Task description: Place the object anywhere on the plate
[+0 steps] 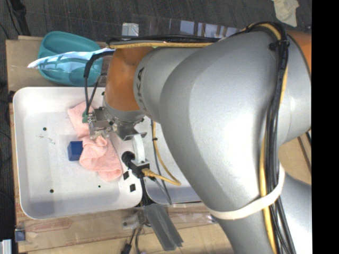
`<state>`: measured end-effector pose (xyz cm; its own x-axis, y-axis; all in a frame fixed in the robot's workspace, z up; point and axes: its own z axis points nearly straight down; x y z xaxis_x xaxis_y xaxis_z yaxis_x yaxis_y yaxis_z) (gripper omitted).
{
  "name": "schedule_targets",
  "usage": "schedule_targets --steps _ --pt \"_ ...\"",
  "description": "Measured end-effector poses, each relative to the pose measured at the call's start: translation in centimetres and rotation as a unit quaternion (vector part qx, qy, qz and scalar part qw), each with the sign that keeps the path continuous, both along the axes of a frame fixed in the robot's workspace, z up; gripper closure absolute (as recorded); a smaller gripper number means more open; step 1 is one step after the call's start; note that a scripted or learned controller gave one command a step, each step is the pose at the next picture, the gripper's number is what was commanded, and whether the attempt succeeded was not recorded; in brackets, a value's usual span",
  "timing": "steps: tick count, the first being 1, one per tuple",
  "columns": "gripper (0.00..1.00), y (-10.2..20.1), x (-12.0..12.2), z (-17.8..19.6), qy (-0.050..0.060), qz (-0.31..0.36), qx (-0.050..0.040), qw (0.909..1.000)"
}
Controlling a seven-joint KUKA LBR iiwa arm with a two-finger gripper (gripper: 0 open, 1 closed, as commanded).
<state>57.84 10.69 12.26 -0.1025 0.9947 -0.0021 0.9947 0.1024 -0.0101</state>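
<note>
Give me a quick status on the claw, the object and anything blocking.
Claw low in left bin, on the pink cloth. Blue block beside the cloth, untouched. Arm covers most of right bin.

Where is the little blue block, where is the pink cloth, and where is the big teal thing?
blue block (pixel 74 150), camera view, middle of its top face.
pink cloth (pixel 103 160), camera view, its lower crumpled fold.
teal thing (pixel 58 42), camera view, its rounded upper side.
</note>
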Motion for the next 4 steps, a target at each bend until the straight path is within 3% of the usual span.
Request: schedule_targets --steps 1,2,3,4 --pt "1.00 -1.6 0.4 6.7 -0.002 0.150 0.0019 0.9887" --pt "1.00 3.9 4.9 -1.7 -0.001 0.159 0.0015 0.9873" --pt "0.00 3.9 4.9 -1.7 -0.001 0.159 0.0015 0.9873" --pt "0.00 3.9 4.9 -1.7 -0.001 0.159 0.0015 0.9873"
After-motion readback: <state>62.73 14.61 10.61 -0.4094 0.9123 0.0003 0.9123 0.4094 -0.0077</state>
